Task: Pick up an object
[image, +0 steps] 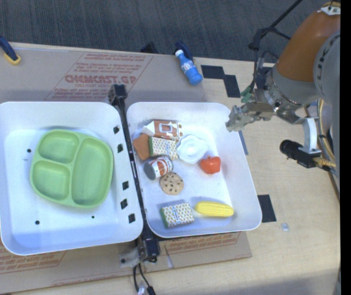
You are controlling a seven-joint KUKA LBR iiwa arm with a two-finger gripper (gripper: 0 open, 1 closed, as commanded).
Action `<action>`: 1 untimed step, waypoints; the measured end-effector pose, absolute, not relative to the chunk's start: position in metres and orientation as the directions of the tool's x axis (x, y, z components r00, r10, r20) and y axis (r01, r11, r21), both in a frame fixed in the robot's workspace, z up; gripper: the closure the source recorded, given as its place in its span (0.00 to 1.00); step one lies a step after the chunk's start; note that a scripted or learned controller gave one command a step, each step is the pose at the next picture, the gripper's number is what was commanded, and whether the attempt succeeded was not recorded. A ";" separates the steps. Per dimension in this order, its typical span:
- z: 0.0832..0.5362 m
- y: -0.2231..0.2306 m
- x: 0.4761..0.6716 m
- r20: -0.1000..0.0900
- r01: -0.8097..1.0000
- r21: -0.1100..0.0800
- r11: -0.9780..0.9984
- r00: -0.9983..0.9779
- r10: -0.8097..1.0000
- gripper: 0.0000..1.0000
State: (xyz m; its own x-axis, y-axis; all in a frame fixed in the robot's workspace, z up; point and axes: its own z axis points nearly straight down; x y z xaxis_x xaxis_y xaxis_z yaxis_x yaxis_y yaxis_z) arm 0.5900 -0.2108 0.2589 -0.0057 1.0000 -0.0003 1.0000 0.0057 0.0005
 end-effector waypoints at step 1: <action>0.259 -0.211 0.590 0.000 1.000 0.000 0.006 -0.006 1.000 0.00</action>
